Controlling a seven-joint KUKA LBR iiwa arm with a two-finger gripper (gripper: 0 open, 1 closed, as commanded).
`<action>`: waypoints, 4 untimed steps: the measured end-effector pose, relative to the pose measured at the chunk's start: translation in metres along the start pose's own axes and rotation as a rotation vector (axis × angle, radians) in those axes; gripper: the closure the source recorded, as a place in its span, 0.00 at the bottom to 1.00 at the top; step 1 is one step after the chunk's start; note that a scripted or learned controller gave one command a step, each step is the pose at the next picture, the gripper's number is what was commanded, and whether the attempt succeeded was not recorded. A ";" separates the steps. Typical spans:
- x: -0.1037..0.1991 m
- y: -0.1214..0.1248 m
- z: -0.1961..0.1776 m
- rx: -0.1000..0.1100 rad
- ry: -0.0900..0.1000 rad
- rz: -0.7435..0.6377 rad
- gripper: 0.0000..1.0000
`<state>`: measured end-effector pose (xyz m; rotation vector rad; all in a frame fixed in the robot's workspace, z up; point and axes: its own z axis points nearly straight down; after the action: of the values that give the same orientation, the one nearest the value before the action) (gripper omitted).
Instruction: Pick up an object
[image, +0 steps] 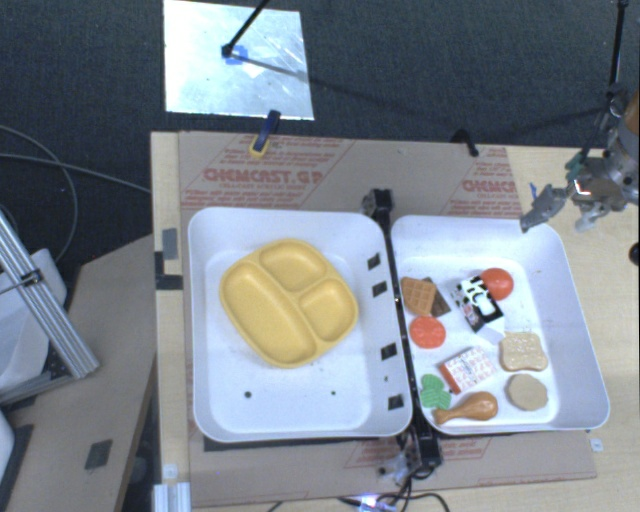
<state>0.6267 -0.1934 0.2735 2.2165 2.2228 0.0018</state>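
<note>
Camera view: two shallow white bins sit side by side on the bench. The left bin (205, 330) holds a yellow divided plate (288, 300), lying flat near its middle. The right bin (580, 330) holds a scatter of toy food: a waffle piece (420, 295), a red tomato (497, 283), a black-and-white carton (477, 300), a red slice (428, 332), a red-and-white box (468, 369), a slice of bread (523, 351), a round cookie (527, 392), a green piece (433, 391) and a drumstick (468, 407) near the front edge. The gripper (560, 205) hangs at the right bin's far right corner, above the rim, well apart from the food. Its fingers are spread apart, with nothing between them.
</note>
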 end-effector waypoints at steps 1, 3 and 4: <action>0.003 0.033 0.142 0.003 0.002 -0.004 0.00; 0.088 -0.013 0.065 -0.012 0.002 -0.011 0.00; 0.094 -0.048 0.175 -0.005 0.000 -0.001 0.00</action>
<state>0.5793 -0.0993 0.0979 2.2135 2.2211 0.0071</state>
